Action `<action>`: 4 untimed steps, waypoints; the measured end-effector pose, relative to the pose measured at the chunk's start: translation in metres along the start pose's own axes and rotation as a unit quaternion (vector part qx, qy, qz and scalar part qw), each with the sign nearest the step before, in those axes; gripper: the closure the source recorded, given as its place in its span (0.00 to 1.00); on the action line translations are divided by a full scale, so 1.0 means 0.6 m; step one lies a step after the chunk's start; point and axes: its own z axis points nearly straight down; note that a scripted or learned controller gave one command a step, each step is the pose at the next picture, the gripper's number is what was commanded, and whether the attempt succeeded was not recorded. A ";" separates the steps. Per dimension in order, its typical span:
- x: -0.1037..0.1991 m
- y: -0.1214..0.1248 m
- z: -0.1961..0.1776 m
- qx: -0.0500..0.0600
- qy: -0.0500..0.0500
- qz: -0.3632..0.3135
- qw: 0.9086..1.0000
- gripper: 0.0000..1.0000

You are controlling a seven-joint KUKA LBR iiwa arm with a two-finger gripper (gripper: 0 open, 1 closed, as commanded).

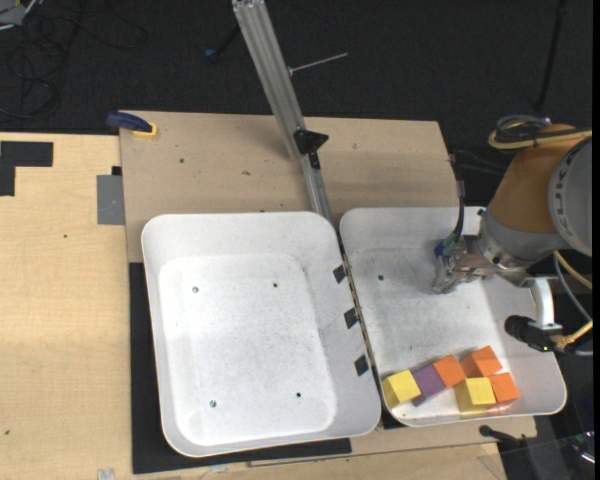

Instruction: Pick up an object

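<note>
Several small blocks lie in a cluster at the near end of the right bin (410, 268): a yellow block (401, 386), a purple block (427, 385), an orange block (449, 371), another yellow block (474, 394) and two more orange blocks (485, 360) (504, 386). My gripper (447, 279) hangs over the upper right part of the same bin, well behind the blocks and apart from them. I see nothing held under it.
The left bin (240, 328) sits beside the right one, with black clips along the shared edge. A slanted aluminium rail (280, 88) rises behind the bins. A black clamp with cables (535, 333) sticks out at the right bin's right edge.
</note>
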 end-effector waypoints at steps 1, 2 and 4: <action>-0.008 -0.009 -0.101 -0.003 -0.001 -0.001 1.000 1.00; 0.004 -0.015 -0.198 -0.004 -0.001 -0.005 1.000 1.00; 0.091 -0.038 -0.268 0.000 0.001 -0.006 1.000 1.00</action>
